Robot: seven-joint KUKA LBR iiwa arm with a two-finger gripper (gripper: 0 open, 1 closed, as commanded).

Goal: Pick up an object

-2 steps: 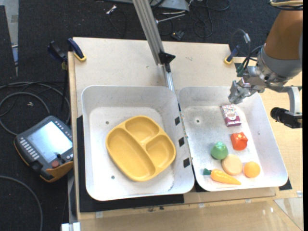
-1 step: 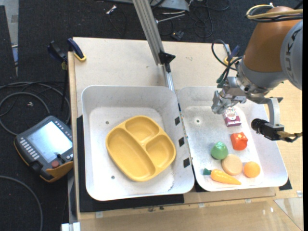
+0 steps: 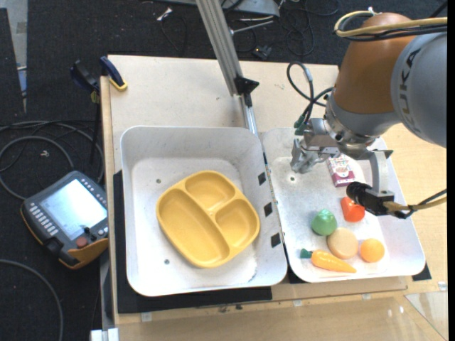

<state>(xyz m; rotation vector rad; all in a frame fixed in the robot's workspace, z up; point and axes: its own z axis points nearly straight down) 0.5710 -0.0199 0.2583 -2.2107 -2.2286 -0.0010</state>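
Poised above the right bin [image 3: 284, 212], gripper [image 3: 304, 158] with jaw state impossible to tell; nothing lifted yet. Green ball [image 3: 324, 222], carrot [image 3: 333, 262], orange [image 3: 372, 250] lying at the near end.

Yellow plate [image 3: 207, 219], green ball [image 3: 324, 223], orange carrot [image 3: 332, 262], white bins [image 3: 135, 162]

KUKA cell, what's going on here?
The arm reaches in from the right, its pincer low over the right bin, holding nothing visible. The toy food is in that bin: green ball, carrot, orange, small carton. A yellow divided plate sits in the left bin.
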